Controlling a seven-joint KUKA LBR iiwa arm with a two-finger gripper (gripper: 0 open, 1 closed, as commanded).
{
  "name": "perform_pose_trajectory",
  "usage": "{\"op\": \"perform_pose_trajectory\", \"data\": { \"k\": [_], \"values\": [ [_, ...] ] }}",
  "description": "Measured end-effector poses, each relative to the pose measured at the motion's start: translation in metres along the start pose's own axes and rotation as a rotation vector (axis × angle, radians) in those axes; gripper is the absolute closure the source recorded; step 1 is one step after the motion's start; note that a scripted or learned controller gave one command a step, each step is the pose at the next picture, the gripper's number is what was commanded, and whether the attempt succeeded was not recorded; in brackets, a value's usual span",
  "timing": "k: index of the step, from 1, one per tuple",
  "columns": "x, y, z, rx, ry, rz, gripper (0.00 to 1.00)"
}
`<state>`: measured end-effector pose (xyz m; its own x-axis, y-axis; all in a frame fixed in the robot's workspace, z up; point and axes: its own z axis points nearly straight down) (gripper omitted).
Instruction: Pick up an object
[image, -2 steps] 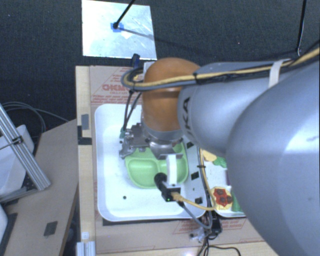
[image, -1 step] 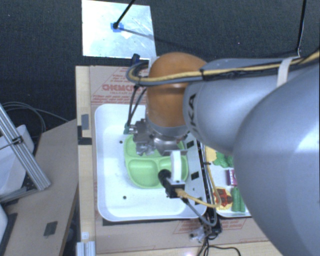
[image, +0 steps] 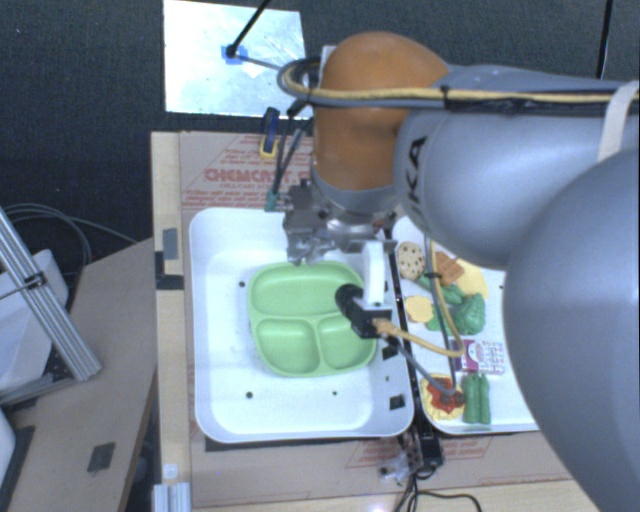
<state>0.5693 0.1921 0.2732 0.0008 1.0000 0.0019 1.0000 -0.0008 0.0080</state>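
A light green divided plate (image: 300, 325) lies in the left white bin (image: 220, 300). My gripper (image: 306, 248) hangs over the plate's far rim, under the orange band of the wrist. The arm's bulk hides what lies directly below the gripper. The right bin (image: 510, 418) holds several small toy foods: a spotted cookie (image: 410, 260), an orange piece (image: 447, 268), a green leafy piece (image: 468, 312), a yellow piece (image: 420, 311), a pink and white packet (image: 485, 355), a green pickle (image: 479, 397) and a red piece (image: 445, 397).
The big grey arm covers most of the right bin. A ridge between the two bins runs just right of the green plate. Both bins rest on brown cardboard (image: 230, 175), with a pale sheet (image: 235, 60) behind it.
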Motion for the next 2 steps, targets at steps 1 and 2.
{"op": "perform_pose_trajectory", "data": {
  "k": [1,2],
  "values": [
    [0.044,0.034,0.086,0.009,-0.002,-0.007,1.0],
    [0.043,0.069,-0.074,-0.012,0.005,-0.006,1.0]
  ]
}}
